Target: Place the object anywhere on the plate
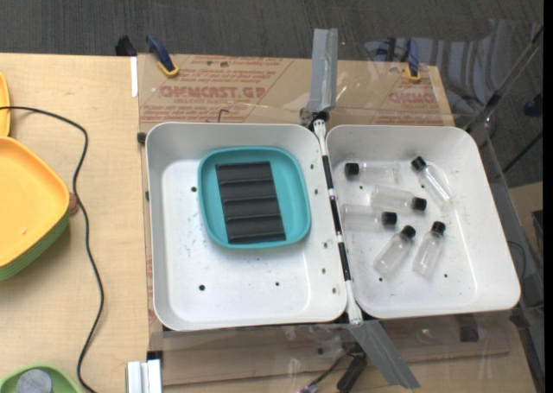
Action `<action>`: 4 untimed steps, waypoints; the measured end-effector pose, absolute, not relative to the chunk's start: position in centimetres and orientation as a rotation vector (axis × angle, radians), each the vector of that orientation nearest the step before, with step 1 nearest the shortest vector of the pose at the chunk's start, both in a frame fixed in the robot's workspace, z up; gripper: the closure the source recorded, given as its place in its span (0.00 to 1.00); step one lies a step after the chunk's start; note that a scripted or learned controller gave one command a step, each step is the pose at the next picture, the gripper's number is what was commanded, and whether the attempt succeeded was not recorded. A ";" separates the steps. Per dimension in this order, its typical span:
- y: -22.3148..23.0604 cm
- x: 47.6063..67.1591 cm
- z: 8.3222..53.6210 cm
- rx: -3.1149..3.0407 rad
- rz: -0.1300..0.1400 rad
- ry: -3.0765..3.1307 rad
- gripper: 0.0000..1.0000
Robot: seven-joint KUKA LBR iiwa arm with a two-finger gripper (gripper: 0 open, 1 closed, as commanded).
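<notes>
Clear plastic vials with black caps (406, 214) lie scattered in the right white bin (484, 279), well apart from the teal square plate (298, 201) in the left bin (173, 288). We judge an isolated vial the best pick; the jaws' state we cannot tell.

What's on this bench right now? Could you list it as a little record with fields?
left bin: holds a teal plate
on the plate: a black ridged block
right bin: several clear vials with black caps, scattered, e.g.
vials on plate: none
left of the bins: yellow dishes and a black cable
behind the bins: cardboard sheet
</notes>
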State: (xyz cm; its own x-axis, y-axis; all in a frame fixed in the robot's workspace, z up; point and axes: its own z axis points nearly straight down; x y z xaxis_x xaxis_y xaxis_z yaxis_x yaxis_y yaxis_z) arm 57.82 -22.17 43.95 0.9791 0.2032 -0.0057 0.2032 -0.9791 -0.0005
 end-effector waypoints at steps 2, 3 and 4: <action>-22.2 61.6 43.9 3.126 -0.009 0.321 0.00; -22.1 62.3 44.0 3.125 -0.007 0.322 0.00; -22.1 63.8 44.0 3.125 -0.008 0.326 0.00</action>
